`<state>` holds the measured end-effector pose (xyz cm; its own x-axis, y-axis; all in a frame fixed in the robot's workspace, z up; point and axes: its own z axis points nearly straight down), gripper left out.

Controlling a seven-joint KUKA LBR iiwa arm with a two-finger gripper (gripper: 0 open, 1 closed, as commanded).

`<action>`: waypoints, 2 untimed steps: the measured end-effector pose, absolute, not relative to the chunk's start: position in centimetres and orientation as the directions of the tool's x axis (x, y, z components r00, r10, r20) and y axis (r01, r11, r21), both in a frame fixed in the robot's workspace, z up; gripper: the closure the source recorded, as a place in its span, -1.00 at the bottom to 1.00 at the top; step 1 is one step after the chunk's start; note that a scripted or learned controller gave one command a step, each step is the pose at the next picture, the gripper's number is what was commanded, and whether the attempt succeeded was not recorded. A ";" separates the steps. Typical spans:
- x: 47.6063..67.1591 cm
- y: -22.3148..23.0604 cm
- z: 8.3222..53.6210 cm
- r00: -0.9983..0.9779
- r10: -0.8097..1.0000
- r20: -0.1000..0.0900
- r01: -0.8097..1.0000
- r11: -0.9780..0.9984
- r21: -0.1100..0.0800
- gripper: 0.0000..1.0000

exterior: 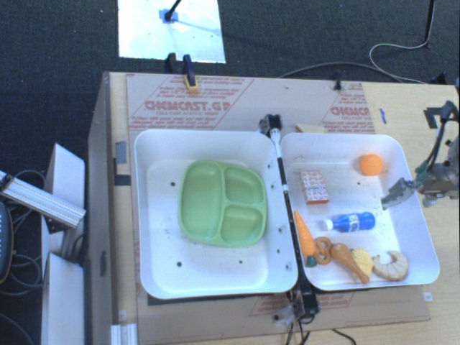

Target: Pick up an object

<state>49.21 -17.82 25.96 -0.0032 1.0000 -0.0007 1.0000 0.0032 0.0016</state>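
Toys at the near edge of the right bin [420, 225] are sitting closest to the cam: a croissant [392, 266], a drumstick-looking piece [352, 259], a pretzel [323, 251] and a carrot [304, 234] lying along the divider. Just behind them a blue bottle [353, 222] is lying on its side, white cap pointing left. Further back there's a small box [314, 187] w/ a red pattern, and an orange ball [371, 164] near the far right corner. Left bin [154, 192] is holding a green tray [221, 203] w/ compartments.

Tool [397, 192] is hovering over the right bin's right side, btwn the ball and the bottle, not touching anything afaict. Can't tell if it's spread or pressed together, too blurry at this angle.

Imo the bottle is the nearest decent target. Probably light, stiff plastic, but round and smooth so it's prob going to roll or squirt out if pinched off-centre. I'd be going across the barrel mid-body, not the cap. Ball is looking worse, it'll roll. Box has flat sides, so an easier pinch, but it's further off.
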 end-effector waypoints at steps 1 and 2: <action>59.8 -17.9 19.3 -0.004 1.000 0.000 1.000 0.004 0.000 -1.00; 63.0 -20.7 14.5 -0.002 1.000 -0.001 1.000 0.002 0.002 -1.00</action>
